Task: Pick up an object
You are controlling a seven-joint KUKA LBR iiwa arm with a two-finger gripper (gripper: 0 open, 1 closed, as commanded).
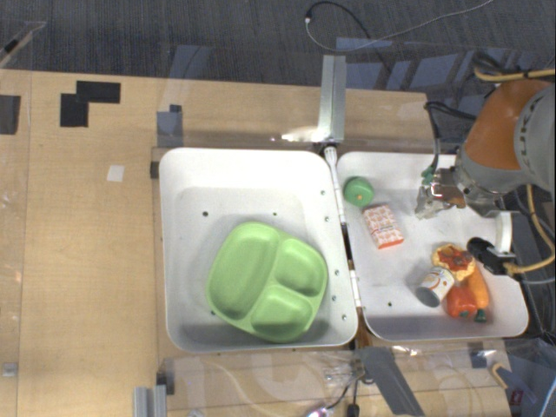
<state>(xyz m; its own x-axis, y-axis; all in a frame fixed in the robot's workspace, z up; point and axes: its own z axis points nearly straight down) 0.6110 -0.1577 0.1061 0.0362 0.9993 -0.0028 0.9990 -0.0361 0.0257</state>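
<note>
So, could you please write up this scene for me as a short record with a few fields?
left bin: shallow white bin holding a light green plastic tray with three compartments
right bin: shallow white bin holding the smaller items
near divider: round green ball-like object
centre: small red-and-white patterned packet
front right: small grey-and-white can on its side, orange pepper-like toy, red-and-yellow flat item
tool: above the right bin's rear, holding nothing visible

dark grey carpet (pixel 174 11) behind a pale wooden bench (pixel 78 259) (black cable (pixel 365 33) trailing across the floor).
</note>
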